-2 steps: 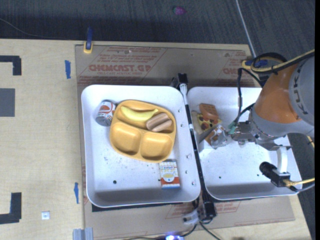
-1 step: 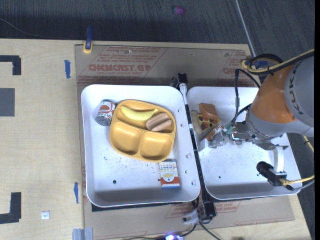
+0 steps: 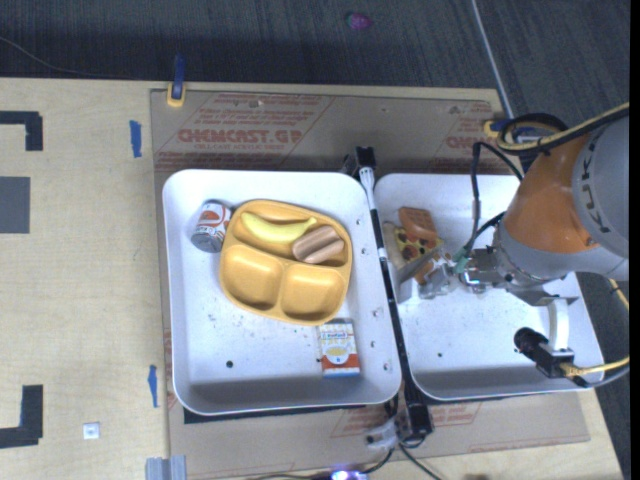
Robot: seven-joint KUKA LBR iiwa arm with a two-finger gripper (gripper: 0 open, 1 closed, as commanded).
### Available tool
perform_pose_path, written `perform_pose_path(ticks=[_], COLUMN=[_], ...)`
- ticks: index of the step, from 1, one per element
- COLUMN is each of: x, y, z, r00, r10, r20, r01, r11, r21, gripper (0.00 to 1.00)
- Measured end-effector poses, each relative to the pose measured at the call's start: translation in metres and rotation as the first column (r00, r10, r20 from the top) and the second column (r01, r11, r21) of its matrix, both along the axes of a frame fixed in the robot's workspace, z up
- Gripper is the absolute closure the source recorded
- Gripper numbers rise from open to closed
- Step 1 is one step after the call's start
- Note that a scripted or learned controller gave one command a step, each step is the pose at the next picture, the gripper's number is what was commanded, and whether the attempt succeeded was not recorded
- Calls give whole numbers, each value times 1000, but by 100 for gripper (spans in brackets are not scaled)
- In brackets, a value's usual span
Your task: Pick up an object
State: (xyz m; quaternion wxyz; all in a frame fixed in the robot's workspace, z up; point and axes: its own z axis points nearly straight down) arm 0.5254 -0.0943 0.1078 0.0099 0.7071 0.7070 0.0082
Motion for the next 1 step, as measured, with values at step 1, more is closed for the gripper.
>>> perform_pose_path(ticks=[1], x=[0], y=[0], z=[0], r00=[1000], r10=[0], r20=[0], r01=[0], r11=[1000], r21=[0], gripper=[0])
